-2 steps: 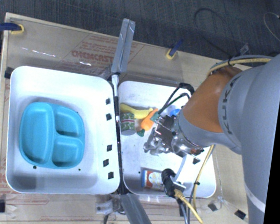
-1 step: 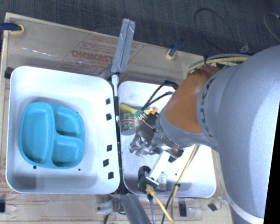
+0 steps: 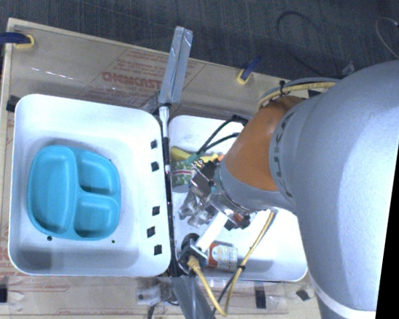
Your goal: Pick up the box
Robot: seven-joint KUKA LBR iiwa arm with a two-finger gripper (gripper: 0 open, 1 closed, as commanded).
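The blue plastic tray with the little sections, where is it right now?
The blue plastic sectioned tray lies flat in the left white bin in the camera view, near its middle, across the divider from the grey arm over the right bin.

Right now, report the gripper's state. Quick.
Gripper: down in the right bin, over the clutter near the divider. Whether it is open, shut or holding anything cannot be told from this view.
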